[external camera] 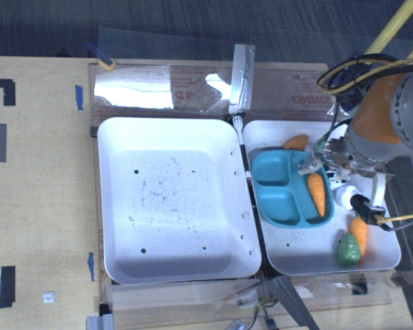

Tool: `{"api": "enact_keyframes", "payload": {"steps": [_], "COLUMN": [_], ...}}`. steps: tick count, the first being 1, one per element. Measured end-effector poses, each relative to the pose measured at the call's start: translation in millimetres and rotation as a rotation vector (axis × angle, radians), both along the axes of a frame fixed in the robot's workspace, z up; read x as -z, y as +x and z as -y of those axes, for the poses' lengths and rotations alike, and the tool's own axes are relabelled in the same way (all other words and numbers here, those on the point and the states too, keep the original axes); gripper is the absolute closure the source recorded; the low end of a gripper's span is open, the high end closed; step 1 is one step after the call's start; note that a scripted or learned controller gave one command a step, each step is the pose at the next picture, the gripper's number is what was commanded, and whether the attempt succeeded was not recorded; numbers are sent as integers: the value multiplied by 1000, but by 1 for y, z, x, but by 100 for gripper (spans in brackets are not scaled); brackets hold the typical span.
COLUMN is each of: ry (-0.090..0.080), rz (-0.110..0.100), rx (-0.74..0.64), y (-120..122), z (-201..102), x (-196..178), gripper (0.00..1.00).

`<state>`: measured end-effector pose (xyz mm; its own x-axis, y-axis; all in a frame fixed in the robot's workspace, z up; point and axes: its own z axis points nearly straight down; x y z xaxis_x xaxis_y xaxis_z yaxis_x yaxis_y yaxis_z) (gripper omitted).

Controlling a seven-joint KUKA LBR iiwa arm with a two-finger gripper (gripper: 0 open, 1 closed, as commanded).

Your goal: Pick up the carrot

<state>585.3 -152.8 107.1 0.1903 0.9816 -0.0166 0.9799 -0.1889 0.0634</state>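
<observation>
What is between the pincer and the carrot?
Nothing visible. The pincer sits right at the top end of the long orange carrot, which lies on the right edge of the blue plastic divided tray.

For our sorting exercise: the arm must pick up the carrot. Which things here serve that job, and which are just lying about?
Part of the job:
- long orange carrot on the tray's right edge
- grey arm's gripper

Lying about:
- blue plastic divided tray
- small orange-and-green vegetable toy
- orange piece behind the tray
- left white bin

Bright, even overhead light, strong glare on the clear plastic sheet (pixel 151 88), slightly soft focus throughout.
</observation>
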Motion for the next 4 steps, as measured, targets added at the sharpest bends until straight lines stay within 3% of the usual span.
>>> {"api": "enact_keyframes", "payload": {"steps": [2, 3, 4], "ry": [-6, -15, -9], "rz": [-22, -10, -14], "rx": [-181, -227, -228], "y": [4, -6, -6], "z": [5, -20, -23], "x": [1, 0, -6], "gripper": [0, 0, 100]}}
